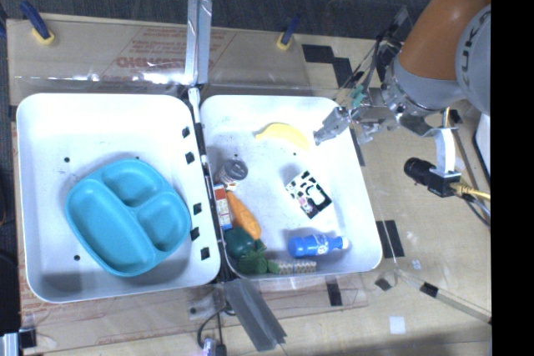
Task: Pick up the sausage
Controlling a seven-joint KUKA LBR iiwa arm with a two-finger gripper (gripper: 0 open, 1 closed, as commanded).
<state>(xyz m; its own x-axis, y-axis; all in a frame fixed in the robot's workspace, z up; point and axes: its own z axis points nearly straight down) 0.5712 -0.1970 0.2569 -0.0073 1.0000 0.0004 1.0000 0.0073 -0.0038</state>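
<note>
A thin reddish stick that looks like the sausage (222,208) lies along the left wall of the right bin (355,179), tight against the divider. An orange carrot (244,214) lies right beside it. My gripper (329,129) hovers over the bin's far right corner, just right of a yellow banana (282,133) and well away from the sausage. Nothing shows in its grasp.
The right bin also holds a grey round lid (237,171), a black-and-white patterned box (309,194), a blue bottle (318,245) and a dark green toy (245,251). A blue sectioned plate (127,215) lies in the left bin (42,137).
</note>
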